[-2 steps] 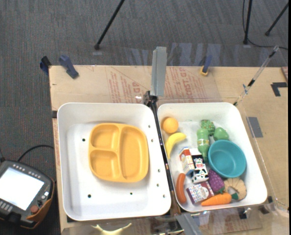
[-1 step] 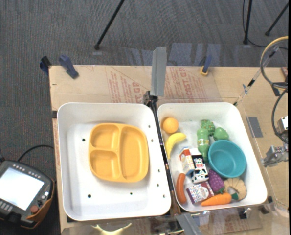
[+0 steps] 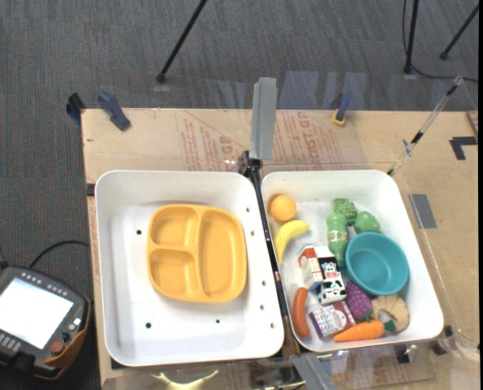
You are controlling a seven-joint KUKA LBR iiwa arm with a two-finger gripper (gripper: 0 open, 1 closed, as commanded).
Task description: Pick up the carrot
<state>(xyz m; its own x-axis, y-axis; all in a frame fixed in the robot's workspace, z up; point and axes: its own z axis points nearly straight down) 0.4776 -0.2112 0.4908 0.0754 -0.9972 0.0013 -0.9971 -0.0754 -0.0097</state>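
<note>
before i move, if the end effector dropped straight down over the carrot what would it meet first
Most likely the carrot itself: it lies on top with nothing over it, along the right bin's front wall. The purple grapes and small carton sit right beside it, so they might get brushed; depth is unclear.

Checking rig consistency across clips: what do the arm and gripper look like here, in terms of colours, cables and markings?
This frame gives me no arm colours, cables or markings to report. The nearest candidate is a plain grey flat bar standing upright where the two white bins meet. It has no markings I can see, and I cannot tell whether it belongs to the robot.
</note>
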